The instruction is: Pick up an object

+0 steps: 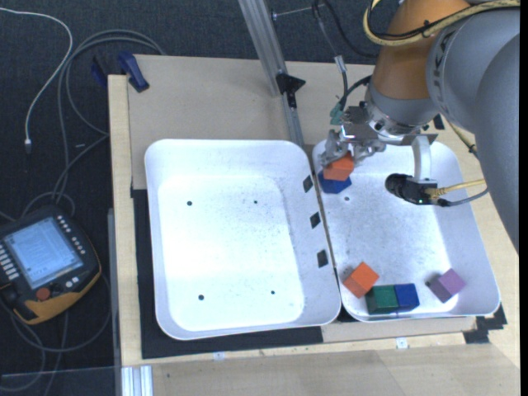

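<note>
Starting nearest me, four blocks lie along the front of the right bin [474,246]: an orange block [360,278], a green block [382,298] touching a blue block [405,295], and a purple block [447,284] off to the side. Farther back, at that bin's rear left corner, the gripper [342,151] sits over another orange piece [338,169] resting on a blue piece [333,183]. I cannot tell whether the orange piece is clamped or merely beneath the tool. I would lift slowly and straight up, clear of the bin wall, watching whether the piece rises. The left bin [165,159] lies alongside.
</note>
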`<state>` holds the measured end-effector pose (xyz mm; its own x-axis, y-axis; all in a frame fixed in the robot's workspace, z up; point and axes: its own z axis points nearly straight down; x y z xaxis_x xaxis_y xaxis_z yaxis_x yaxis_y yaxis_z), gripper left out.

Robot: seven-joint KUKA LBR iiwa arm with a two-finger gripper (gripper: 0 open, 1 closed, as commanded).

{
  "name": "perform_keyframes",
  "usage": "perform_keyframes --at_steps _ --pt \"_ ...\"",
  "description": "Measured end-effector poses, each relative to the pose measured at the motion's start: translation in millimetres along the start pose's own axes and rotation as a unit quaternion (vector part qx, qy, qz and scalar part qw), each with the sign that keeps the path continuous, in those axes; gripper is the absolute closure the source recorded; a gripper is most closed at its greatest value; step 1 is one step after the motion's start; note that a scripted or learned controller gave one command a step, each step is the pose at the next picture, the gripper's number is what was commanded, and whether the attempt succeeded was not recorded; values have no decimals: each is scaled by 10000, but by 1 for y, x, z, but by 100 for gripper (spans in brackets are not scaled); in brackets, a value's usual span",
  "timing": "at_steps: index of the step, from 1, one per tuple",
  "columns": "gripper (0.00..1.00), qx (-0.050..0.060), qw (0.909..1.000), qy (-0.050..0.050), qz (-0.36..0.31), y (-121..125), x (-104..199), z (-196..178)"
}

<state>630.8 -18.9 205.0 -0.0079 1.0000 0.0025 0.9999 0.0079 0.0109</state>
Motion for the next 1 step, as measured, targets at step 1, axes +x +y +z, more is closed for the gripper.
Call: perform_keyframes --at_steps 1 --pt "100 45 10000 7 -7 7 85 6"
